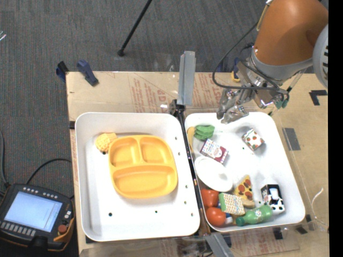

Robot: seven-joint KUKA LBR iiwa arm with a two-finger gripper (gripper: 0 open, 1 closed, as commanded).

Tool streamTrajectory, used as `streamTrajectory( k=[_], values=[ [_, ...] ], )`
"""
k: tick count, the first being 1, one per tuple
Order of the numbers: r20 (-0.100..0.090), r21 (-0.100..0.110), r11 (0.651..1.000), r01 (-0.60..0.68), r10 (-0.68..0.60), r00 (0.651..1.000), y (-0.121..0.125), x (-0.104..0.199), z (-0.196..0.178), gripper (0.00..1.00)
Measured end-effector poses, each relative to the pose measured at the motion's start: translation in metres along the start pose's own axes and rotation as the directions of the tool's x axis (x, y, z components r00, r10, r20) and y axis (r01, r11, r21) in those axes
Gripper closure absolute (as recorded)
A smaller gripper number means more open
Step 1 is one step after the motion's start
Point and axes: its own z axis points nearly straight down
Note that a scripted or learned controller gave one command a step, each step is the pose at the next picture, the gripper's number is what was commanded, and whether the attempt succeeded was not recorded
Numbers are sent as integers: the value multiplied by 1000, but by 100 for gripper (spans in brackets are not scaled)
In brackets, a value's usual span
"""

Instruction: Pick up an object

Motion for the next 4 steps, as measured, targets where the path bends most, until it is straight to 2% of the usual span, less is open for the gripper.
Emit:
streamTrajectory(
  k=[1,2,3,4],
  values=[
    [-12,-9,1000,15,-15,1000,50,-16,26,100],
    [-16,-10,999,44,-45,999,65,-19,67,100],
    [-10,-8,1000,-28,28,1000,110,-34,52,100],
    [-6,-8,1000,-27,27,1000,111,-36,42,100]
  ],
)
